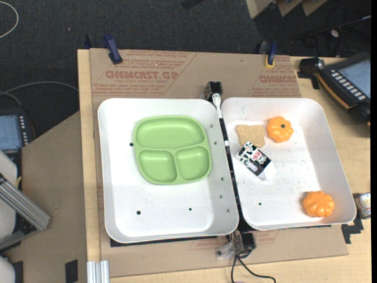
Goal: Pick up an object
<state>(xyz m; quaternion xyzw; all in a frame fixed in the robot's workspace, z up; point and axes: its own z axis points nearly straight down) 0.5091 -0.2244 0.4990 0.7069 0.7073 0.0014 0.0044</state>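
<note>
The left bin (pixel 112 175) is occupied by a green three-compartment tray (pixel 172 149), lying flat toward its far side. In the right bin (pixel 330 140), a tan biscuit-shaped piece (pixel 250 134) is seen just beside an orange pumpkin (pixel 280 128) at the far side, with a black-and-white carton (pixel 254 159) touching the tan piece's near edge. A second orange pumpkin (pixel 318 203) is noted well apart in the near right corner.

Bench layout: two bins lying side by side.
Left white bin (pixel 118 205) is holding a green sectioned plastic tray (pixel 172 149); right white bin (pixel 294 208) is holding a tan cracker-shaped piece (pixel 250 134), an orange toy pumpkin (pixel 279 128) beside it, a black-and-white small box (pixel 254 158) in front, and a second orange pumpkin (pixel 318 203) at the near right corner.
</note>
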